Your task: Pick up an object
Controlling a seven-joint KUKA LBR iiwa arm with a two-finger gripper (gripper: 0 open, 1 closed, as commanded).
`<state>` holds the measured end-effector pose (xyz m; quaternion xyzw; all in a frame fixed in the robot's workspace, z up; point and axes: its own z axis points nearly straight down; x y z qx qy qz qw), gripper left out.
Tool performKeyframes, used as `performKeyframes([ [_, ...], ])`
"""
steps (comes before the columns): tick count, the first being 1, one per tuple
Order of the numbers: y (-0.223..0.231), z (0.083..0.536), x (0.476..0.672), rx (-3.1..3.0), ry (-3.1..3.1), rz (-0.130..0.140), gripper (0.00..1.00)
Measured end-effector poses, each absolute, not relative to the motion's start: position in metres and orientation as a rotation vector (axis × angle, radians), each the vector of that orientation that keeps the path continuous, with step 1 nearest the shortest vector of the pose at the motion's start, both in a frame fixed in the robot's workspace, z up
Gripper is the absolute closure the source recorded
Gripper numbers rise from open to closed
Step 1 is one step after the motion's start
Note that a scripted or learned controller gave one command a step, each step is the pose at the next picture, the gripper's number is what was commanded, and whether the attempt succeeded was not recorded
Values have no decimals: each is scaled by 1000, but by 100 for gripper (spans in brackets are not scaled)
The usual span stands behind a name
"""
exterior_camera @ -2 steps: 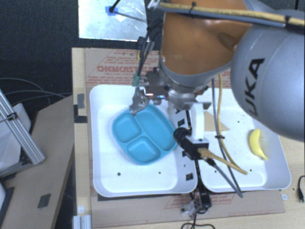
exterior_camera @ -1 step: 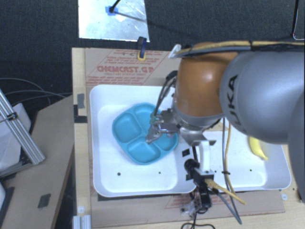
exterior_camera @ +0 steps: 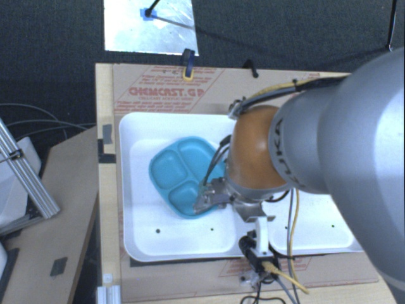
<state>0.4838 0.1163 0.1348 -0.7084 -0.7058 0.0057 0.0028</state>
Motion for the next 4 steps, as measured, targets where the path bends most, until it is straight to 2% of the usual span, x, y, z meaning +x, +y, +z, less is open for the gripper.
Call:
performKeyframes([
  [1,-23,187,528,-2242,-2216,-4,0],
  [2,30,266,529,-2215,-2235,-14,0],
  [3,27,272,528,-2218,-2230,-7,100],
  [4,59,308,486,-2214,-2230,-6,100],
])
